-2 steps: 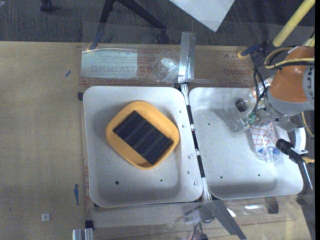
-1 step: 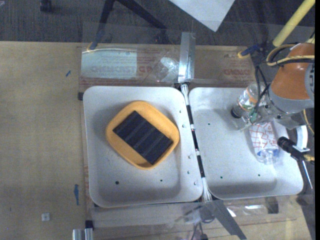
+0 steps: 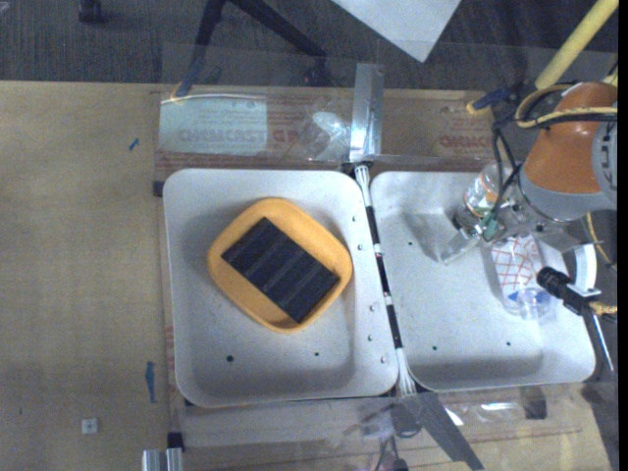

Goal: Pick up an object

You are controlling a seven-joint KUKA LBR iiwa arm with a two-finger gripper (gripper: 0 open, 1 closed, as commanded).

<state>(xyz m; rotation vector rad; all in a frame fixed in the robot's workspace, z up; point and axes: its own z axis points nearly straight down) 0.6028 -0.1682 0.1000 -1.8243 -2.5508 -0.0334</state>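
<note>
An orange-yellow block with a dark ribbed panel on top [image 3: 280, 263] lies tilted in the middle of the left bin [image 3: 196, 361]. My gripper [image 3: 459, 241] hangs low over the upper part of the right bin [image 3: 471, 351], well to the right of the block. Just right of the gripper lies a red-and-white checked packet [image 3: 514, 261], partly under the wrist. A clear plastic item [image 3: 531, 303] rests below the packet. Another clear, bottle-like thing [image 3: 480, 193] sits by the wrist near the bin's back wall.
The grey arm with its orange band [image 3: 567, 155] and cables covers the right bin's upper right corner. A metal bracket [image 3: 367, 116] and a taped label [image 3: 214, 126] sit behind the bins. Bare bench wood lies to the left.
</note>
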